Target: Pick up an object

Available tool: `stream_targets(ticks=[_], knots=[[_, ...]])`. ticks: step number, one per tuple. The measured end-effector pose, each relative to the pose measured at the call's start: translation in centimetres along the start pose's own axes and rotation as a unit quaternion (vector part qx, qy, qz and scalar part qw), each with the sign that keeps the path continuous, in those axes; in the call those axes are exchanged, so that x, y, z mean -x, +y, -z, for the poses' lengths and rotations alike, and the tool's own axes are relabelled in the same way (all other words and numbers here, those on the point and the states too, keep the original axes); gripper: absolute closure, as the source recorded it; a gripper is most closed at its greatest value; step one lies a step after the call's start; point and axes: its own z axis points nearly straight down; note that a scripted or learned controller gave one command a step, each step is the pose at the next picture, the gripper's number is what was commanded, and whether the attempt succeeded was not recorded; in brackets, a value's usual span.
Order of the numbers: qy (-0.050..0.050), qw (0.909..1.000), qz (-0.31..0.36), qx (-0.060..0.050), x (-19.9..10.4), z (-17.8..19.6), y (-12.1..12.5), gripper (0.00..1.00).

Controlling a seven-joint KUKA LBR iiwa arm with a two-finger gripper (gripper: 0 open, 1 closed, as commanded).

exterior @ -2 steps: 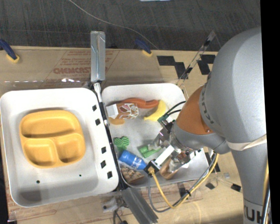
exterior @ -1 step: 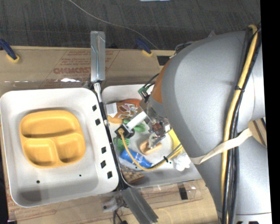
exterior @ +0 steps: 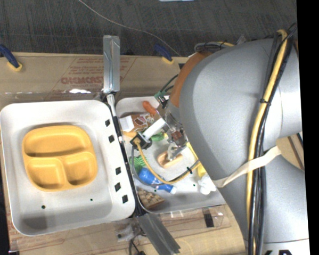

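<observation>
So far we have nothing lifted. Nearest us, along the right bin's (exterior: 127,105) front edge, lie a blue object (exterior: 150,178) and a white one (exterior: 206,188). Our gripper (exterior: 174,149) hangs low over a tan, rounded object (exterior: 165,160) at mid-bin; we cannot tell its fingers' state. Farther back lies an orange object (exterior: 148,106). The left bin (exterior: 20,211) holds a yellow tray (exterior: 58,157).

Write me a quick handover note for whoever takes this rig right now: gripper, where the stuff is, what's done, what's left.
Gripper: low in the right bin, over the clutter; nothing seen between its fingers.
Things: blue object, orange object and other small items lie in the right bin. Yellow divided tray sits in the left bin.
Done: arm is down among the items.
Left: grasp one object and lift it.
</observation>
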Motion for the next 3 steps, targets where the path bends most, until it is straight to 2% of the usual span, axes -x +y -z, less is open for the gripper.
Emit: stream_targets(ticks=[1,2,3], knots=[[-0.016,0.9946,-0.102,-0.015,-3.3,0.0,2.1,0.0],[0.0,0.9993,-0.037,-0.001,-2.6,7.2,3.5,0.0],[-0.005,0.9982,-0.06,-0.004,3.3,-0.6,-0.2,0.0]])
